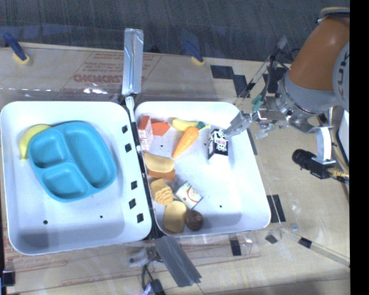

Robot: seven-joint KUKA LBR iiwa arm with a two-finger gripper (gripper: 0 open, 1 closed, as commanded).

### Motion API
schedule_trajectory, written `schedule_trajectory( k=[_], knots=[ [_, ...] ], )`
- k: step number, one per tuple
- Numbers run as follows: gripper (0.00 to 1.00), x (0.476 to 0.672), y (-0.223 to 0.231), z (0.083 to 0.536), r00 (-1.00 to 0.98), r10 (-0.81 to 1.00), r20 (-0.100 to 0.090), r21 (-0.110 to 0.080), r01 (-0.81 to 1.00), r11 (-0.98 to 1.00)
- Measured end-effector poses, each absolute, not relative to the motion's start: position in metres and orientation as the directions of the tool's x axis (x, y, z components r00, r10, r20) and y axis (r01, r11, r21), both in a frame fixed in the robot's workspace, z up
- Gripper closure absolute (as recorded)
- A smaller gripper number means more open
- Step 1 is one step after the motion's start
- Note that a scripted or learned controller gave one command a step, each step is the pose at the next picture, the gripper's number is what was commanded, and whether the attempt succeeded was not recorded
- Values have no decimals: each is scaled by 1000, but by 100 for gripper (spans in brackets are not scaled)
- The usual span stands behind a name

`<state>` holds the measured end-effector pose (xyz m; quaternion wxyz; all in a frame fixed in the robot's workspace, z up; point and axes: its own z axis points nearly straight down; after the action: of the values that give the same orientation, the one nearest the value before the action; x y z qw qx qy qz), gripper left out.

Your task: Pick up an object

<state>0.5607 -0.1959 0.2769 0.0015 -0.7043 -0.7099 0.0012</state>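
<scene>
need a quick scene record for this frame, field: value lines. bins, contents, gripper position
left bin: blue divided plate, banana tucked under its far-left edge
right bin: carrot, small black-and-white item, toy foods piled along the left wall
gripper: at the right bin's far-right corner, beside the black-and-white item
grasp: cannot tell from this view
arm: enters from the right

A: Light looks even and fairly bright, from overhead; the white bins [246,189] are nearly washed out.

B: Shadows are soft and short, darkest along the left bin's near wall. Glare streaks the clear sheet [104,72] at the far side. Fine detail is soft and grainy, especially small objects.
</scene>
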Motion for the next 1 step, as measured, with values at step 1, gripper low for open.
schedule_trajectory(
  k=[1],
  knots=[
    [0,588,-176,281,17,1000,0,-2,1000,-17]
  ],
)
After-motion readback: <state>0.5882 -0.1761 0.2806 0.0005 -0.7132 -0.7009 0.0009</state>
